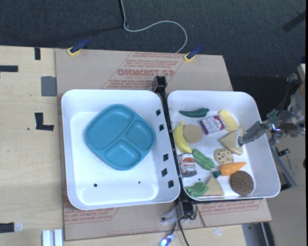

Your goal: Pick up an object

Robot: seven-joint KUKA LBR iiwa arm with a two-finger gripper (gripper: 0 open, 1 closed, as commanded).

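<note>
The claw [245, 136] hovers over a cheese wedge [230, 140] in the right bin [264, 160]; finger state unclear. "CHEMCAST GP" reads reversed on the cardboard sheet [138, 68].

We see a pale wooden bench [20, 152] with black marks on its left part, and on it a brown cardboard sheet [138, 70] printed in red, held at its far edge by two yellow and blue clamps [79, 46]. On the cardboard lie two shallow white bins side by side, touching along a row of black clips [164, 132]: the left bin [74, 188] and the right bin [262, 173]. A thin white cable [159, 25] loops over the dark floor beyond the far edge, and more cables [177, 224] trail at the near edge between the bins
</note>
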